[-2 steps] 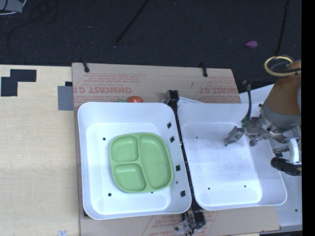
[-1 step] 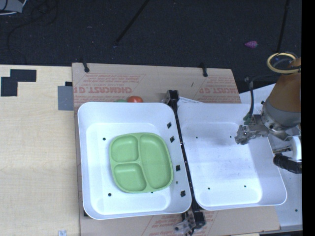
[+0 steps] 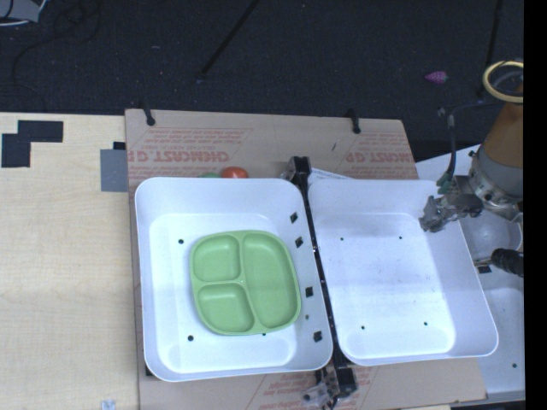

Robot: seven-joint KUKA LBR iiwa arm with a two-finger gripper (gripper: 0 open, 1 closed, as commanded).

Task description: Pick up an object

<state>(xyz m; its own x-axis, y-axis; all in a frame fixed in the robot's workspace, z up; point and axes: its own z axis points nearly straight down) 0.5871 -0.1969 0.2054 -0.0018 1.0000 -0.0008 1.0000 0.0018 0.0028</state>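
A light wooden bench (image 3: 60, 263) fills the left and lower part of the frame, with a printed cardboard sheet (image 3: 256, 148) lying on it under two shallow white bins. The left bin (image 3: 162, 212) sits at centre-left and holds a green divided plate (image 3: 244, 282) — three compartments, lying flat near the middle of the bin floor, apart from the walls. The right bin (image 3: 393, 272) sits just beside it at centre-right, the two meeting along a dark clipped seam. At the right edge the grey arm (image 3: 506, 156) with its orange band reaches in, and its gripper (image 3: 434, 214) hangs over the upper right rim of the right bin — well apart from the plate; how it is set, I cannot tell. A small red-orange object (image 3: 234, 173) peeks from behind the left bin's upper rim.
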